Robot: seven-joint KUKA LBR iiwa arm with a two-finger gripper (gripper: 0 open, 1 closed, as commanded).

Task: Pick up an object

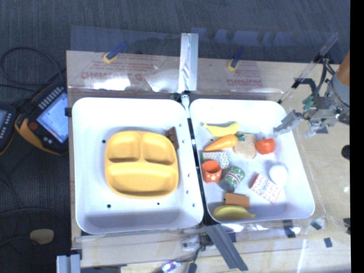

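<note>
The right bin (296, 152) holds several toy foods: a banana (219, 128), a carrot (222, 143), a bread slice (245, 147), a red tomato (265, 146), an orange cup (211, 170), a green can (233, 177), a white egg (278, 173), a red-and-white box (265, 187), a brown block (236, 200) and a second banana (233, 212). My gripper (300, 127) hangs over the bin's right rim, up and to the right of the tomato. It is open, and nothing sits between its fingers.
The left bin (91, 152) carries a yellow divided tray (141, 164) and a small brown piece (171, 135) by the divider. A handheld pendant (48, 118) and cables lie on the floor at the left.
</note>
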